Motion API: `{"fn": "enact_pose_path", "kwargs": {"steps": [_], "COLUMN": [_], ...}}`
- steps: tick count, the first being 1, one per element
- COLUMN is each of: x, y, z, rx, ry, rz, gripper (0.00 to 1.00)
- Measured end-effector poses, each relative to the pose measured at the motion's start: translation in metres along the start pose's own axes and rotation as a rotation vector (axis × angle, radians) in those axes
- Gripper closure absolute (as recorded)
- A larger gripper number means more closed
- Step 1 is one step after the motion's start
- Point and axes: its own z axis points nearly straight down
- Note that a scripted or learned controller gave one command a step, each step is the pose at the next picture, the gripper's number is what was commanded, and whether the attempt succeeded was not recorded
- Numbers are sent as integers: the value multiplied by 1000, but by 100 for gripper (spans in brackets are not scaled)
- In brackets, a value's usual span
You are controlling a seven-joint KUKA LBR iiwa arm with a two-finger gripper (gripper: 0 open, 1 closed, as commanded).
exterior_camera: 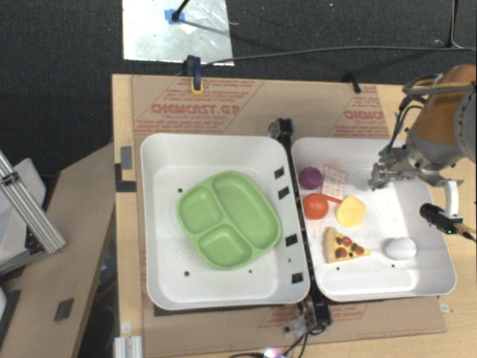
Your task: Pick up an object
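The arm (pixel 440 118) reaches in from the right, its orange band high over the right bin (pixel 428 278), the wrist bent down toward the bin's back half. The gripper (pixel 378 176) hangs over bare white floor just right of the small card (pixel 335 175) — how far it is open I cannot tell, and nothing shows in its grasp.

The objects lie in the right bin's left and middle part. A pizza slice (pixel 343 246), flat and triangular with dotted toppings, has its long axis across the bin, tip pointing right. Above it sit a yellow rounded piece (pixel 351 211), smooth, and a glossy red tomato (pixel 316 206) touching or nearly touching it. A purple ball-shaped piece (pixel 311 177) lies at the back beside the card. A white egg-like piece (pixel 400 248) rests right of the pizza tip, well apart from the gripper.

The left bin (pixel 160 200) holds a pale green plate (pixel 228 218) — a rounded, matte tray with three compartments, set at a slant.
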Motion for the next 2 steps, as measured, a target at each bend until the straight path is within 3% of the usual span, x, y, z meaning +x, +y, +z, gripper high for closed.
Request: {"fn": "enact_pose_path", "kwargs": {"steps": [2], "x": [-3], "y": [-8], "z": [-112], "rx": [0], "ry": [0], "rz": [3], "gripper": [100]}}
